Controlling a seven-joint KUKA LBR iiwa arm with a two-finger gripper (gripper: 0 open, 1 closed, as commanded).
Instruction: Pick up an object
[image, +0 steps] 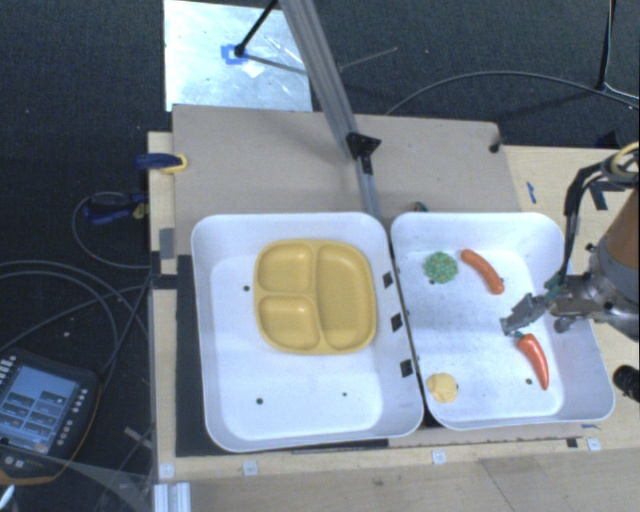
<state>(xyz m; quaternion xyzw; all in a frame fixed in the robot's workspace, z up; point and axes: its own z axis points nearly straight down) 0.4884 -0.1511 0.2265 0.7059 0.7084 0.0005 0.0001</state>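
1. Camera view: the gripper (524, 318) reaches in from the right over the right bin (480, 228); whether it is open or closed, I cannot tell.
2. The orange carrot (535, 359) lies just below it on the bin floor, not held.
3. A sausage (482, 270) and a green broccoli piece (440, 266) lie farther up.

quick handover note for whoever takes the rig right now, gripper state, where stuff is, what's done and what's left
Gripper: low over the right bin, beside the top end of the red-orange chili pepper. Nothing visible between its fingers; open or shut cannot be told.
Right bin also holds: orange sausage and green broccoli-like piece at the far side, small yellow piece at the near left corner.
Left bin: yellow divided plate.
Done: nothing lifted.
Left: grasp and lift one object; the pepper is nearest.
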